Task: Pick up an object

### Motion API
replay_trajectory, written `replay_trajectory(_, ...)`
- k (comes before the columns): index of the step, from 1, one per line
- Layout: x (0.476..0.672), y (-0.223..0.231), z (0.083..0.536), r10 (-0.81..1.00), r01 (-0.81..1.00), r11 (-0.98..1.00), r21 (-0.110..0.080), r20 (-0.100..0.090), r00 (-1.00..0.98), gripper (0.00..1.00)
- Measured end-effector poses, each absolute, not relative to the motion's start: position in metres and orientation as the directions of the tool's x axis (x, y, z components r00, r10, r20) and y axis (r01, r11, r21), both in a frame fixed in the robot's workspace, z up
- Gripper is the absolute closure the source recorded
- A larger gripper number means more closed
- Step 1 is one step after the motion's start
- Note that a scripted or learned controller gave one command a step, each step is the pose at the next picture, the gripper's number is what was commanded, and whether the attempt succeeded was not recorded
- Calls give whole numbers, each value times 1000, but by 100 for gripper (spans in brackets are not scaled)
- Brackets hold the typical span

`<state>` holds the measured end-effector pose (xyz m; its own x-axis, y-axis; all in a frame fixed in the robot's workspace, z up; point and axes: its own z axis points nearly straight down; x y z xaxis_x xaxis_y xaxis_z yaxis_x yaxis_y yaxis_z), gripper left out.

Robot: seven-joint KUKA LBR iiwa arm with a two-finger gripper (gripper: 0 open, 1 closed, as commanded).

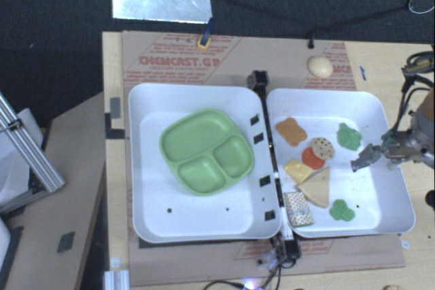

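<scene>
Broccoli piece lies just beyond the jaws, whose state I cannot tell.

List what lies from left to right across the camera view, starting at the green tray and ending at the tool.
green divided tray → patterned square piece → red round piece → upper green leafy piece → tool

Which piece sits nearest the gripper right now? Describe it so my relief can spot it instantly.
Look in the right bin, along its far right side, just up-left of the gripper. The green leafy piece lies there. A second green piece lies near the bin's front edge; this one sits farther back, right of the speckled cookie.
</scene>
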<state>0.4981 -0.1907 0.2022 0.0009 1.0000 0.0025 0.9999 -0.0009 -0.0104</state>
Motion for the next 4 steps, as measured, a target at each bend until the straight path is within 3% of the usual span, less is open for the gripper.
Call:
replay_trajectory(1, 501, -190, 208, 1000, 1000, 3, 1, -1, -3, 0)
replay_trajectory(3, 497, -178, 105, 1000, 1000, 1, -3, 2, -1, 0)
replay_trajectory(4, 498, -178, 84, 1000, 1000, 1, 0, 0, -1, 0)
